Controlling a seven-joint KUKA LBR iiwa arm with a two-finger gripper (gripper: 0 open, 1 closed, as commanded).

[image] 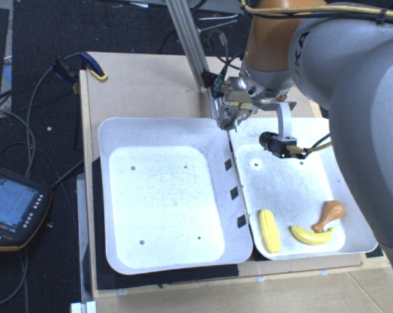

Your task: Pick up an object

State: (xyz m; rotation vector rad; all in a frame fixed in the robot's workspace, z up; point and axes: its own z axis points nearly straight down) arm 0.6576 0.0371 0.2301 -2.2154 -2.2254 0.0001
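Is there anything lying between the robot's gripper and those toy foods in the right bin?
Nothing visible. The gripper sits at the right bin's far left corner; the corn cob, banana and drumstick lie at the near end, with bare bin floor between.

The arm (352, 64) is cut off by the frame's top and right edges and hides the right bin's (294, 188) 3 o'clock rim. The end effector's (232, 119) fingers are too small to tell apart.
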